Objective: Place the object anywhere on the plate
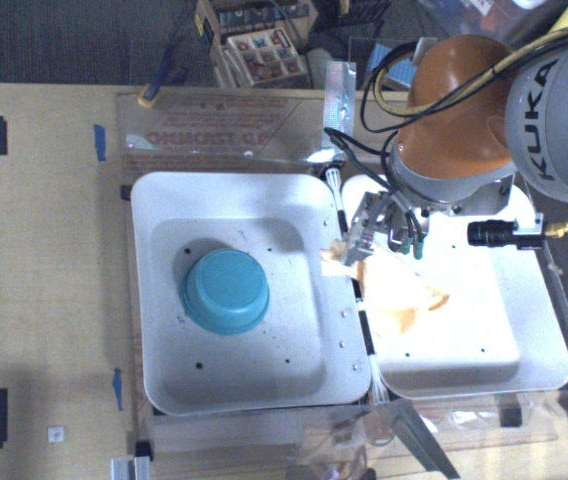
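Camera view: tool, finger state not discernible, is poised at the left edge of the right bin; an orange object lies inside. Pickup seems pending. Blue plate sits mid-left bin.

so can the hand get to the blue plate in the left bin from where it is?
Probably yes. The hand hangs over the rims where the bins meet, and the blue plate lies uncovered in the left bin, with nothing standing between them.

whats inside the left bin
A blue plate sits in the left bin, nothing on it. The gripper hangs over the bin's right rim, hiding a bit of that edge.
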You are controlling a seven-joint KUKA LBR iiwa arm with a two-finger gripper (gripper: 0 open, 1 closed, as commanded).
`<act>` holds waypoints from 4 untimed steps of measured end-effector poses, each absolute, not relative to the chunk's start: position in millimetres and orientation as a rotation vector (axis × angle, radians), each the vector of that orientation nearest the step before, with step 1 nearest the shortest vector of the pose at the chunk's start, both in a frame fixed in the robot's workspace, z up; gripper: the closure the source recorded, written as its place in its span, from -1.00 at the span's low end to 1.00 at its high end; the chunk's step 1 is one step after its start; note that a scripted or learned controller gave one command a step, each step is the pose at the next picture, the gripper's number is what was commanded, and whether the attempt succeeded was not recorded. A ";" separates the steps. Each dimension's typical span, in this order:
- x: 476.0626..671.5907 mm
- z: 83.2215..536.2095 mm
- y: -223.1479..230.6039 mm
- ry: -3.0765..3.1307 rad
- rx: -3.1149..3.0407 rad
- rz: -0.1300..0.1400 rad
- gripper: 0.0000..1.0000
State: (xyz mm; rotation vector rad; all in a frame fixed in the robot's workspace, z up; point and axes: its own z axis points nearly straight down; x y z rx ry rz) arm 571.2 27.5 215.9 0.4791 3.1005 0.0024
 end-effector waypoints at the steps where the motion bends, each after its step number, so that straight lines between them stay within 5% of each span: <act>1: 595.9 223.8 78.9 3.133 0.001 0.004 1.00; 3: 619.6 225.9 171.5 3.134 -0.003 0.005 1.00; 4: 619.7 226.4 171.4 3.133 -0.003 0.006 -1.00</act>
